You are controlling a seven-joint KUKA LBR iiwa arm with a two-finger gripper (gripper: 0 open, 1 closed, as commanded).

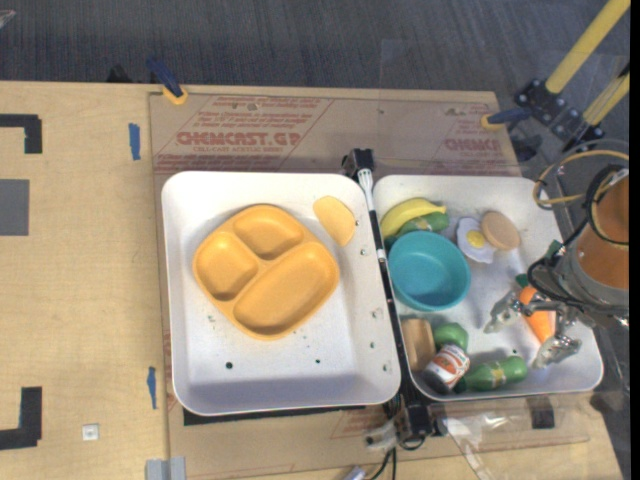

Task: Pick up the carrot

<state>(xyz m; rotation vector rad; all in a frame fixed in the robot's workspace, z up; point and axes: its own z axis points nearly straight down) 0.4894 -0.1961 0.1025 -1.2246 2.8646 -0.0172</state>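
Carrot: the small orange carrot (541, 324) lay near the right wall of the right bin (590, 373), between the gripper's fingers.
Gripper: the gripper (534, 325) hung low over that spot, its two metal fingers (503, 311) spread to either side of the carrot, not visibly closed on it.
Arm: the grey arm with its orange band (606, 243) came in from the right edge.
Right bin, contents: a teal round bowl (428, 270) sat at the left side; a yellow banana (411, 214) curved just behind it; a fried egg toy (474, 238) and a tan, rounded bread-like piece (500, 231) lay side by side near the back; a green pepper-like piece (450, 335), a small labelled can (447, 365), a tan wooden-looking block (418, 340) and a green cucumber-like piece (495, 372) crowded the front.
Left bin, contents: the shallow white left bin (190, 368) held an orange three-compartment plate (265, 268), smooth and glossy, and a pale yellow flat piece (335, 219) near its back right corner.
Desk: both bins rested on a sheet of brown cardboard (320, 128) on the pale wooden desk (70, 268).
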